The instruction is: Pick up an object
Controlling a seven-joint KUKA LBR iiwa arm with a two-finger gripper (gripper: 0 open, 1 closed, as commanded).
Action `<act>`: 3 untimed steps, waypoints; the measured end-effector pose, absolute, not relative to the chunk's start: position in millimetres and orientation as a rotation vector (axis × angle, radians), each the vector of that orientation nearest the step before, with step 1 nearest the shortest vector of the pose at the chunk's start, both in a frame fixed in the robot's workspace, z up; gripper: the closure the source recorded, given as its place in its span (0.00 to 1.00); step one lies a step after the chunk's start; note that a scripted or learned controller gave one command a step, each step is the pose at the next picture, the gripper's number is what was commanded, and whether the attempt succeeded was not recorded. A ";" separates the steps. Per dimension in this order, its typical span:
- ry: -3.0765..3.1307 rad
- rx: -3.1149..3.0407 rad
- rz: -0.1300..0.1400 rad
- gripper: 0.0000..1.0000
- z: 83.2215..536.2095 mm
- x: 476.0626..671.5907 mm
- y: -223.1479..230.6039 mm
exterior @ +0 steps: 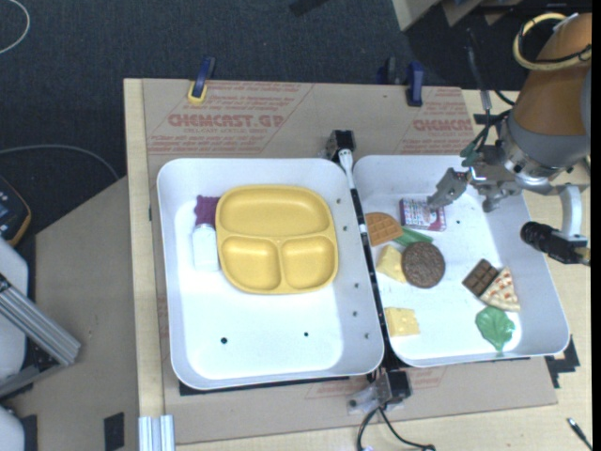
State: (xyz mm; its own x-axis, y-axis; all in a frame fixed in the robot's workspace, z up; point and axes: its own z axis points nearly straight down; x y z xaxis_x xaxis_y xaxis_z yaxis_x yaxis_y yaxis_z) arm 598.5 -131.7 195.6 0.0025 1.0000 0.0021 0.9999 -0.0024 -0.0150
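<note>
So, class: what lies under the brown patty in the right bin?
A green leaf pokes out above the patty, and a yellow cheese piece sticks out on its left. How far either reaches beneath it is covered, as is the bin floor there.

The gripper (441, 195) hangs low in the right bin (554, 294), its fingers (439, 199) pointing down-left, tips just above and touching the edge of a small pink-and-white packet (422, 214). Whether anything sits between them cannot be told. Beyond the fingertips, leftward, lies a waffle (381, 227); below them a brown cookie (423, 264); farther off a chocolate bar (480, 277), pizza slice (503, 292) and cheese piece (402, 321). A yellow divided tray (276, 237) fills the left bin (188, 336).
</note>
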 end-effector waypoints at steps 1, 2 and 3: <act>-2.221 -2.222 0.000 0.00 203.8 601.7 -131.8; -2.219 -2.215 0.005 0.00 148.9 607.9 -124.0; -2.216 -2.217 0.005 0.00 101.7 599.5 -119.3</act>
State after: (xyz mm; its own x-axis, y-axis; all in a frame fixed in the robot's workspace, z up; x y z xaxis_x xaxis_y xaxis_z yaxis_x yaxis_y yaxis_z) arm 599.5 -119.3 101.7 0.0004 1.0000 0.0021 1.0000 -0.0004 -0.0071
